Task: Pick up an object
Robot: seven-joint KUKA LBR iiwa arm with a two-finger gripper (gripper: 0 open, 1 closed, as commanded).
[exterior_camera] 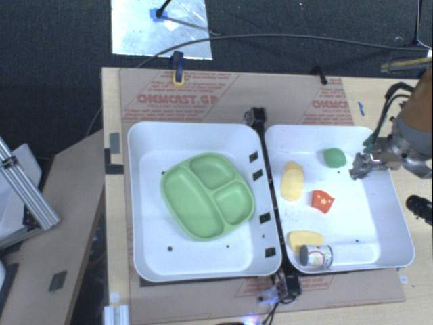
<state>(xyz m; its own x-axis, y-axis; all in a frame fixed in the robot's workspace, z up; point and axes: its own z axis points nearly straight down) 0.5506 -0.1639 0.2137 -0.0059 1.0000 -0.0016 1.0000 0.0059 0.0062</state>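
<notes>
— What sits in the left bin [145,181]?
— A green divided plate [206,195] with three compartments, lying tilted.
— And under the bins?
— A brown board [223,93] with red print, a blue and yellow clamp [178,68] at its far edge.
— Beyond that?
— Dark carpet [54,46], with a shiny sheet [159,19] on it. An aluminium rail [24,185] stands at the left

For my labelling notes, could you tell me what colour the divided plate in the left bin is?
The three-compartment plastic plate is light green, clearly shown in the camera view.
</notes>
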